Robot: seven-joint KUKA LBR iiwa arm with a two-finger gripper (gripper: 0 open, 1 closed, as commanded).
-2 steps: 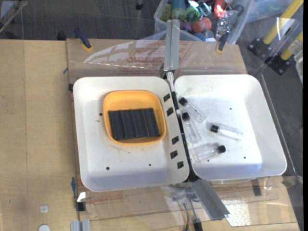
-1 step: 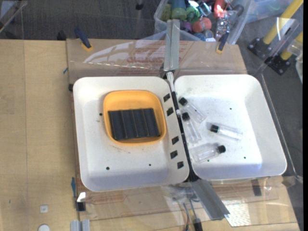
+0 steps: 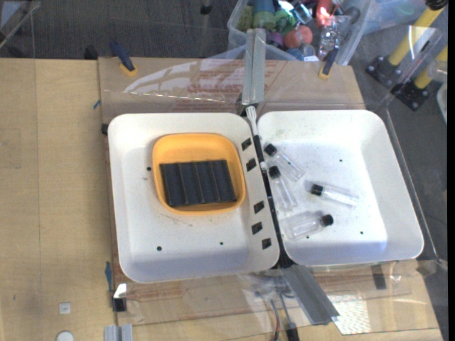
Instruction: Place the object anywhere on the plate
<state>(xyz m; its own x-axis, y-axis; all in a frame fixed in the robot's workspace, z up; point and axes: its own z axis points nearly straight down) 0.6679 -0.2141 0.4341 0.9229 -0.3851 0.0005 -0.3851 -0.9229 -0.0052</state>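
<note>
An orange plate (image 3: 199, 145) sits in the left white bin (image 3: 135, 219). A black ribbed rectangular block (image 3: 197, 182) lies flat on the plate, covering most of its middle. In the right white bin (image 3: 384, 190) lie several clear plastic vials with black caps: one near the divider (image 3: 281, 161), one toward the middle (image 3: 331, 192), one lower down (image 3: 309, 223).
A metal divider strip (image 3: 253, 77) runs between the bins at the back. A clear box of colourful toys (image 3: 298, 9) stands behind the bins. Wooden bench surface (image 3: 50, 190) extends to the left.
</note>
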